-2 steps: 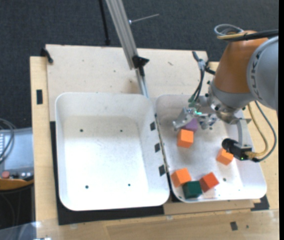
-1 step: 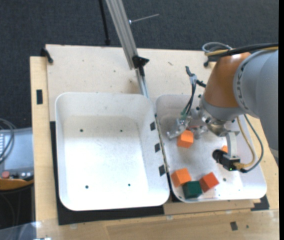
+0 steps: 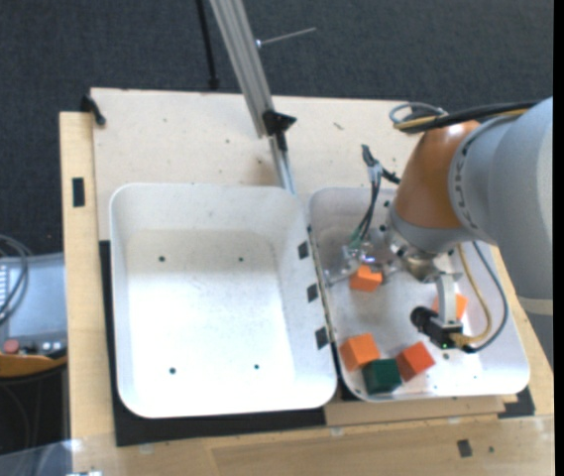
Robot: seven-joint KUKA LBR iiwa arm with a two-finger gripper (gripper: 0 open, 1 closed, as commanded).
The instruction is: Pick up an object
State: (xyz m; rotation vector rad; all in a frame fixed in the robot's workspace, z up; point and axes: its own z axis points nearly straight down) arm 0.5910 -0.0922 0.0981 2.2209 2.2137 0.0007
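From the camera view I take the right bin (image 3: pixel 500 370) as my landmark: the arm (image 3: pixel 480 181) reaches over it from the right, and the end effector (image 3: pixel 361 268) sits low near that bin's left wall, about midway along it. An orange block (image 3: pixel 366 279) lies right at the tip, but I cannot tell whether the end effector is closed on it or merely beside it, nor how wide it stands. Toward the bin's near edge sit three more pieces: a second orange block (image 3: pixel 361 349), a green block (image 3: pixel 382 375) touching it, and a darker orange block (image 3: pixel 416 360) just beside the green one. The left bin (image 3: pixel 123 296) lies across that shared wall on the table (image 3: pixel 163 127). My judgement: the reach is made, while a confirmed grasp and lift remain.
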